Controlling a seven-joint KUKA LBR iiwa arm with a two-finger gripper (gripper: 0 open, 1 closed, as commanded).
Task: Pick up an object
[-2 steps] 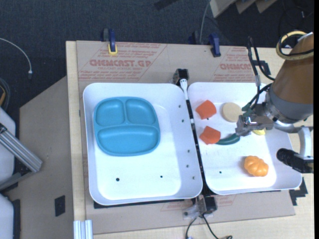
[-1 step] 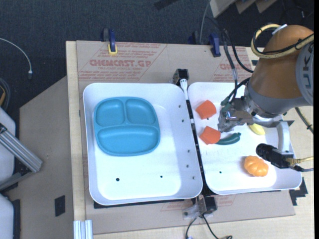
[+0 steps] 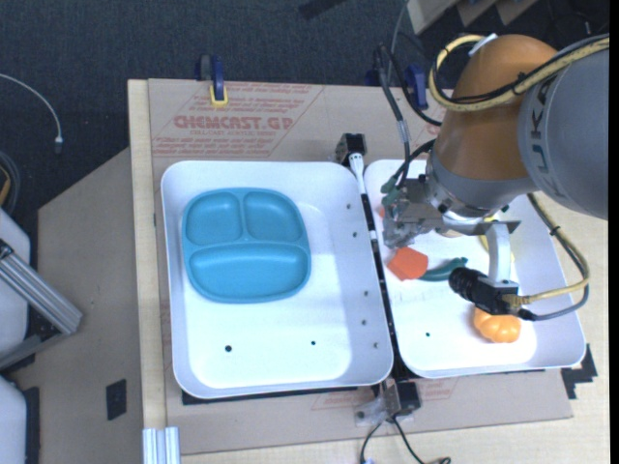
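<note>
gripper (image 3: 399, 222) hangs over the right shallow white bin (image 3: 484, 363), just on the far side of the small red-orange block (image 3: 408, 263), near it but not on it. jaw state: cannot tell, the wrist body hides the tips from above. nothing seen held.

likely target, judged from closeness: the red-orange block. it looks roughly square in outline, slightly turned, with no clear long axis, so approach angle should matter little.

neighbours, all placed from the block:
- thin teal-green curved piece (image 3: 450, 270) just to its right, close, perhaps touching; long axis runs away from the block rightward.
- round orange pumpkin-like object (image 3: 497, 328) to the right and nearer the camera, well apart.
- the bin's left wall, where it meets the left shallow white bin (image 3: 290, 356), just to the block's left; little room on that side.
- blue divided plastic plate (image 3: 247, 243) far to the left, in the other bin.

judgement: next move needs a short shift toward the camera, then descent. risk: a jaw landing on the teal piece or the wall.
</note>
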